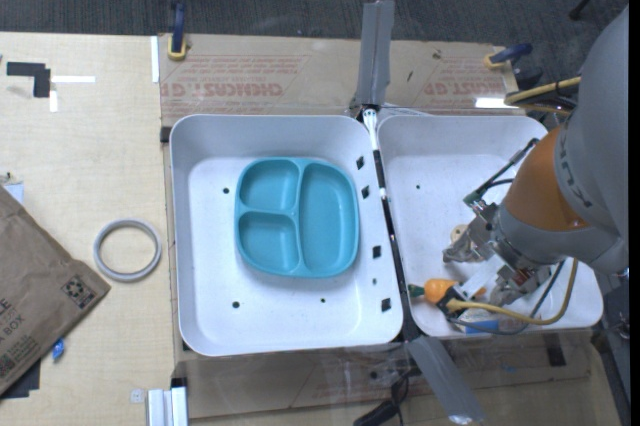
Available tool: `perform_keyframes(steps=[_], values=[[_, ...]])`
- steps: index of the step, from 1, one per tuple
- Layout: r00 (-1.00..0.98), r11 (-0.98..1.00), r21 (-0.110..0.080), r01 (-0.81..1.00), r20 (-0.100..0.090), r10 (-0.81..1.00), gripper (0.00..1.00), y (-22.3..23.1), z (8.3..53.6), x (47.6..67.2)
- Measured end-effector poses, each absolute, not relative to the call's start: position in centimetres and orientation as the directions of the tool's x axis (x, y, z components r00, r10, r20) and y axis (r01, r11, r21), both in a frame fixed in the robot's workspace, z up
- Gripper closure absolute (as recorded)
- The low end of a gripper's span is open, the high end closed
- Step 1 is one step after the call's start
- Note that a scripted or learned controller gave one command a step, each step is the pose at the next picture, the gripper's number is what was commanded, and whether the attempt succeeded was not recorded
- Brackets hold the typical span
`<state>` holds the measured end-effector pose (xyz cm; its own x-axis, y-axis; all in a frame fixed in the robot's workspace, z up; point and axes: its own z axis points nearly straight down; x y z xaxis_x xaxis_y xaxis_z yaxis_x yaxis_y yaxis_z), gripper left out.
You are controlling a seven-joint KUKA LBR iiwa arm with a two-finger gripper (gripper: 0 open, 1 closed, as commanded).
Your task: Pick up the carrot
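I see 2 bins (190,214) of smooth white plastic with a slight sheen. The teal plate (298,216) in the left one looks like matt moulded plastic. The bench (80,174) reads as pale wood-grain board, and the sheet (300,79) behind the bins as printed brown cardboard. The box (35,294) at left is rough brown card too. The ring (127,248) looks like grey tape, dull. The carrot (437,291) is glossy orange. The arm (590,144) has a smooth grey shell with a satin orange band.

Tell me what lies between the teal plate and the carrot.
In the camera view, the two bins' adjoining walls lie between the teal plate and the carrot.
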<state>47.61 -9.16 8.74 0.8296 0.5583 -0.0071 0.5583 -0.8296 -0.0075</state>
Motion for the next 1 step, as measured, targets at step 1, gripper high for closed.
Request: perform_keyframes(steps=[1], values=[[0.612, -0.612, -0.009, 0.791, -0.005, 0.791, 0.0, -9.78, 8.73, 47.59]])
